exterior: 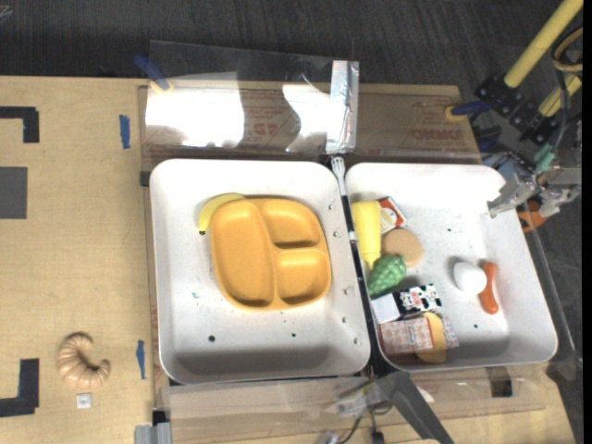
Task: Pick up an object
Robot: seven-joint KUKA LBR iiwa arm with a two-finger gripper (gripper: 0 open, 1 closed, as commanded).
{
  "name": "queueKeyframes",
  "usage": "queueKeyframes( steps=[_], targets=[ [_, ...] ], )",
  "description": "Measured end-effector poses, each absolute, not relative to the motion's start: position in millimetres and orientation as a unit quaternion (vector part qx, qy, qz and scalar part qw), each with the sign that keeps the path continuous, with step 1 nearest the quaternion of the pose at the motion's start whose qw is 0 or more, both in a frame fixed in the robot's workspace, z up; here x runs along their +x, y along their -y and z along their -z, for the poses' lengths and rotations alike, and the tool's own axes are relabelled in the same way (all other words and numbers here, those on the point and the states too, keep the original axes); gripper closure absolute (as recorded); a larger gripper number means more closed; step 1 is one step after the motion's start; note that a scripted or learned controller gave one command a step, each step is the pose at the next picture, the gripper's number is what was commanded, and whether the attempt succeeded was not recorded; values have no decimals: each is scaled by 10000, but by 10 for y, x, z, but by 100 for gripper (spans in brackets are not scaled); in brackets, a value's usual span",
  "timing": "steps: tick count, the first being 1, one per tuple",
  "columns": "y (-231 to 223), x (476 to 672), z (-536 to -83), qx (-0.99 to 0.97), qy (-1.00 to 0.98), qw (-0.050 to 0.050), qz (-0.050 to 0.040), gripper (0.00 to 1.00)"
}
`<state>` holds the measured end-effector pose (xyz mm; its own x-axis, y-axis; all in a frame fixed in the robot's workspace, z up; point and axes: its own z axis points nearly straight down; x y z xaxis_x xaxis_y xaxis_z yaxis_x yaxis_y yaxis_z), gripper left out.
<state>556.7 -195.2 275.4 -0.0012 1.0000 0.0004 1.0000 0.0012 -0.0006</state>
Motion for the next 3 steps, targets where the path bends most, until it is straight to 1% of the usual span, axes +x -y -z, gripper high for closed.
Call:
queueKeyframes(
  steps=[1, 2, 3],
  targets=[
    [2154, 4984, -1583, -6672, 7449, 43, -23, 0],
    [1680, 4856, -907, -6464, 7629, -77, 44, 0],
    [1698, 4847, -993, -6485, 7611, -80, 39, 100]
  ],
)
